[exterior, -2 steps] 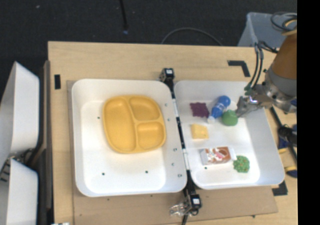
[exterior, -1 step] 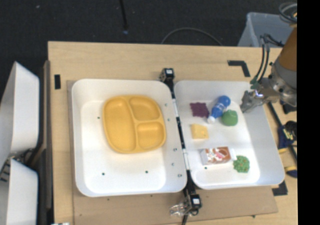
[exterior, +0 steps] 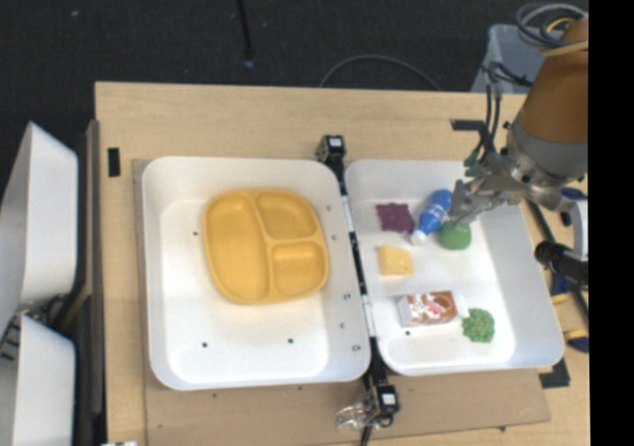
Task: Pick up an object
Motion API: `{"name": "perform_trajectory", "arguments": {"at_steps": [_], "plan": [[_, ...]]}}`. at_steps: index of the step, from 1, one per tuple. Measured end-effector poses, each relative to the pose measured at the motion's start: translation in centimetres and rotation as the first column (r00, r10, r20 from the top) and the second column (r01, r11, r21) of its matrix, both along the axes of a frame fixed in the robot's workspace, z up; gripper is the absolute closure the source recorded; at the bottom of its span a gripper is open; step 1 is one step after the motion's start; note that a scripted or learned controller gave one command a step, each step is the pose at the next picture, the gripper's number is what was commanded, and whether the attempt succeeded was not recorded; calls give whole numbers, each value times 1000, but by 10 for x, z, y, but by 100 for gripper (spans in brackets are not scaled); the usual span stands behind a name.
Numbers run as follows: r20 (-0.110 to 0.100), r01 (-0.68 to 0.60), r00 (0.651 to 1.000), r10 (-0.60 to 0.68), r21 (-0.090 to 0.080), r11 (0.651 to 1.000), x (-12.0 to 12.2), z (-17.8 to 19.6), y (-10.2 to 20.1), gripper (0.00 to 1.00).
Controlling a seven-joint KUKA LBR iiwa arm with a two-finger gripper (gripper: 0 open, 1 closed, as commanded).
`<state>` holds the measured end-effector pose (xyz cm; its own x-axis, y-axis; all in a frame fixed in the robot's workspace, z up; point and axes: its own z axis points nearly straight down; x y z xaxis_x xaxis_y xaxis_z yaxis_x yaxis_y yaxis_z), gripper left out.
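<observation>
The right bin (exterior: pixel 515 335) holds a purple piece (exterior: pixel 394 217), a blue and white bottle (exterior: pixel 432 214), a round green object (exterior: pixel 456 236), a yellow wedge (exterior: pixel 396 261), a red and white packet (exterior: pixel 429 308) and a green broccoli-like piece (exterior: pixel 478 325). My gripper (exterior: pixel 470 204) hangs low at the bin's upper right, just right of the bottle and directly over the green object. Its fingers point down and left, close to both, and I see nothing gripped between them.
The left bin (exterior: pixel 178 335) carries a yellow divided plate (exterior: pixel 265 244). A black clip (exterior: pixel 331 148) sits at the top of the seam between the bins and a metal clip (exterior: pixel 363 412) at the bottom. White boxes (exterior: pixel 45 216) stand at the far left.
</observation>
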<state>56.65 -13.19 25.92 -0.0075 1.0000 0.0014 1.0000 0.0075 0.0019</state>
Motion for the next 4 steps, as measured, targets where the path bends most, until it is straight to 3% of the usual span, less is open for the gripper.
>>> {"name": "perform_trajectory", "arguments": {"at_steps": [4], "plan": [[-2,1,1000,-1,-1,1000,-41,-22,195,100]]}}
